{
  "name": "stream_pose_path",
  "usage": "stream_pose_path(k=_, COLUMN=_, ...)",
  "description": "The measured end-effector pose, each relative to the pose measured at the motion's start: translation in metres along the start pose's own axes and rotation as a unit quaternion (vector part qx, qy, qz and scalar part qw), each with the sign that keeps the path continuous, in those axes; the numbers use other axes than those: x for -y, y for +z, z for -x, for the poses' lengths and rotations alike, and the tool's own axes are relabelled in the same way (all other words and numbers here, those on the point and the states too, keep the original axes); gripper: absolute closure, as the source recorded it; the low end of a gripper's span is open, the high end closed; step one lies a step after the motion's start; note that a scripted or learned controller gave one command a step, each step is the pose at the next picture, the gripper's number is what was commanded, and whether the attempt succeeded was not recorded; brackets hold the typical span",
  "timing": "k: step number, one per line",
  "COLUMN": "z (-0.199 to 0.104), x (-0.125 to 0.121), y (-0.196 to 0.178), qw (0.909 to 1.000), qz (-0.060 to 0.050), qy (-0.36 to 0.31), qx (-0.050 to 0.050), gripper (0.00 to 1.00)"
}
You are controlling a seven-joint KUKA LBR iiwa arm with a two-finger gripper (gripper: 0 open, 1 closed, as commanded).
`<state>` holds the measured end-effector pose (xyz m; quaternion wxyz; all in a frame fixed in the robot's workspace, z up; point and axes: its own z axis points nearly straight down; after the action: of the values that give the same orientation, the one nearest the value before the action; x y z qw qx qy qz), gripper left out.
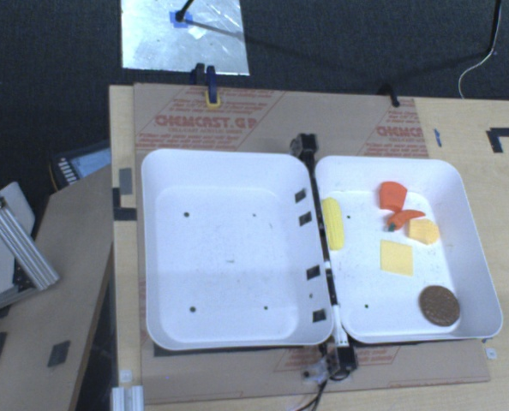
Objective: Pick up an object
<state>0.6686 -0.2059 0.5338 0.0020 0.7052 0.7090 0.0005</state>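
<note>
Two white bins side by side on a cardboard sheet (340, 114). The right bin (473, 229) holds six items: one yellow corn cob (332, 223) by its left wall, one orange wedge-shaped piece (392, 195), one small carrot (404, 218) just below it, one orange-yellow block (424, 231) touching the carrot's end, one flat yellow square (398, 258) (cheese slice, probably), one brown disc (440, 305) near the front right corner. The left bin (164, 178) shows only small dark specks, too tiny to identify. One foil-like sheet (184, 24) lies beyond the bench. Gripper state: cannot tell.
</note>
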Motion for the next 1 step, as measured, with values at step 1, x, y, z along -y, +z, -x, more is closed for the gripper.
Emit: stream_pose_path(k=1, z=-0.0001, x=-0.0001, y=-0.0015, qw=1.0, qz=0.0, qy=0.0, qx=0.0, gripper=1.0)
